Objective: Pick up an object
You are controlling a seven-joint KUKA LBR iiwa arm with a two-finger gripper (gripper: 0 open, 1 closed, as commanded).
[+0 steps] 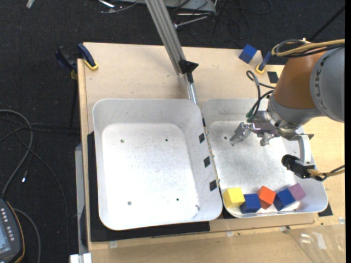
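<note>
bench is lying under everything, its pale wooden top showing along the far edge and down the right side, and it is bearing two shallow white bins side by side. the left bin is the bigger-looking one from here, its floor speckled with fine dark marks. the right bin is sitting just beside it, the two rims touching along the middle, and this is the one i am hanging over. my arm is reaching in from the right, grey with its orange band bulging above the wrist, and cables are looping around it. a slanted metal pole is running from the top of the view down to the place where the bins meet. my gripper is hovering above the far half of the right bin, and my two fingers are standing apart, spread open, with nothing between them. the blocks are all bunched in the near corner of the right bin, well apart from my fingers: a yellow block on the left of the row, a blue block touching it, an orange block just beside that, a second blue block next, and a purple block at the right end against the bin wall. one lone blue cube is sitting on the bench top beyond the bins, near the far right corner. a yellow-tipped clamp is gripping the far left corner of the bench.
</note>
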